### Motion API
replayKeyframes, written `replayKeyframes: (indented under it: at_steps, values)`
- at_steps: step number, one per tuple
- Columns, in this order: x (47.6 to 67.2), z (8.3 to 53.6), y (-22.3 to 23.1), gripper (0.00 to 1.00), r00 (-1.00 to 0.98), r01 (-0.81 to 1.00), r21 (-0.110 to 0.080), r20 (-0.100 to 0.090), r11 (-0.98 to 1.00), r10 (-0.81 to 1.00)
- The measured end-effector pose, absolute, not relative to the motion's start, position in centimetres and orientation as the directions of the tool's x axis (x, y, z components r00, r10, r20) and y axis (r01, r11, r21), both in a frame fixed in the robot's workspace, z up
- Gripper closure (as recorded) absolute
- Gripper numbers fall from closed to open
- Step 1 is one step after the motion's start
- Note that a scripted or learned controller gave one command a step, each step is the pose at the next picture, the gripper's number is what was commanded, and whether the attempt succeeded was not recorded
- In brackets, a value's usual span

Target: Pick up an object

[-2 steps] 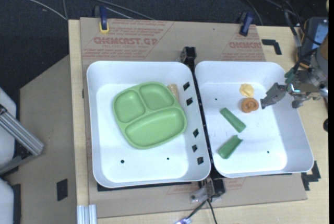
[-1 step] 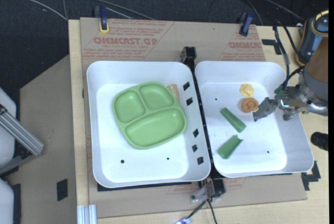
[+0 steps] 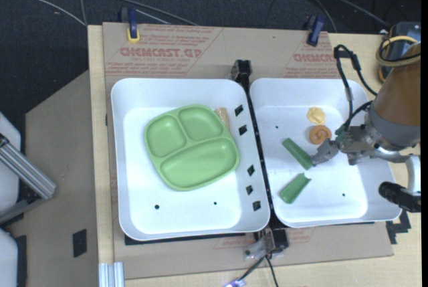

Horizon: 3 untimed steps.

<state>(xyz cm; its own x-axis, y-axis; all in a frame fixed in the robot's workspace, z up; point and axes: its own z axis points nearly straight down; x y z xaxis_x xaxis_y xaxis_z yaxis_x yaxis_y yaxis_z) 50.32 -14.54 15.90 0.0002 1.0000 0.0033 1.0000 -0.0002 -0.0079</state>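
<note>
**Green pieces wait in the right bin, gripper low beside them**

Green stick (image 3: pixel 296 152) lies slanted mid-floor of the right bin (image 3: pixel 348 213), and I see a second green piece (image 3: pixel 293 188) just below it, apart. An orange curled piece (image 3: pixel 319 134) and a yellow piece (image 3: pixel 315 115) sit above. My gripper (image 3: pixel 326 154) hangs just beside the upper stick's right end; I cannot tell how its fingers stand. In the left bin (image 3: pixel 134 205) a green divided plate (image 3: pixel 192 146) rests, a tan item (image 3: pixel 222 118) at its upper edge.
</note>
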Motion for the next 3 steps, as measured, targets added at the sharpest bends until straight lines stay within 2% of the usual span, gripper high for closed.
replayKeyframes:
  at_steps: [1, 2, 3]
  values:
    - [50.2, 11.6, -14.4, 0.0, 0.0, 1.0, -0.007, 0.003, 0.0, 1.0]
    - [50.3, 13.0, -14.4, 1.0, 0.0, 1.0, 0.0, 0.002, 0.0, 1.0]
    - [50.2, 19.4, -14.3, 1.0, -0.001, 1.0, 0.006, -0.001, 0.001, 1.0]
